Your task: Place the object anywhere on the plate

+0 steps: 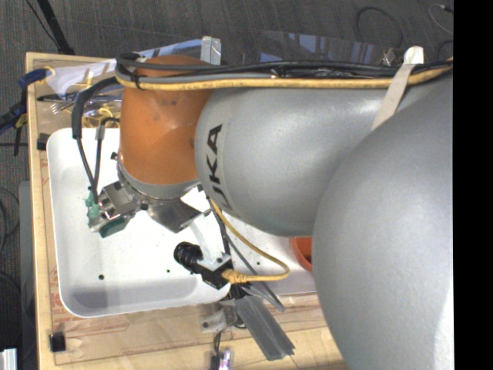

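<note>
The arm (308, 160) fills most of the camera view, reaching in from the right over the left bin (69, 230) of the 2 white bins on the table (154, 338). Its orange band (158, 129) sits over the bin's upper part. Below the band, the wrist carries a small block with green parts (104, 216), low over the bin floor on the left side.

I cannot tell the state of the hand; the wrist and arm cover it. No object can be made out in it either, so I cannot say where the task's thing is.

An orange sliver (302, 253) peeks from under the arm near the right bin; it may be the plate's rim, but too little shows to be sure.

My judgement is that the arm is at the reaching or grasping step over the left bin. The next move calls for a secure lift, then a carry to the right toward the plate.
</note>
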`<action>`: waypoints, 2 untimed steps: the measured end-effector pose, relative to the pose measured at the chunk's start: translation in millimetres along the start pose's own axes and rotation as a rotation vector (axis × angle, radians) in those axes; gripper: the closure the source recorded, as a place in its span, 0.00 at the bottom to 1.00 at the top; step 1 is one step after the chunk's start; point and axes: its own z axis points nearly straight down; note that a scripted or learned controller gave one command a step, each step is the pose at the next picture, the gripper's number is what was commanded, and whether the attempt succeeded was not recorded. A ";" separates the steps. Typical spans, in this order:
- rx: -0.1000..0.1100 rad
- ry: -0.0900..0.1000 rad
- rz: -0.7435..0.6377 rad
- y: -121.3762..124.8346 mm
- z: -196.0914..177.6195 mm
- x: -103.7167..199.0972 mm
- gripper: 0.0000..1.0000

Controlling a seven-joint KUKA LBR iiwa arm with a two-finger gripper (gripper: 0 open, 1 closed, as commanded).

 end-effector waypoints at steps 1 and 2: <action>-0.001 0.000 -0.033 34.4 6.7 -86.2 1.00; 0.002 0.001 -0.092 16.6 147.3 -96.0 1.00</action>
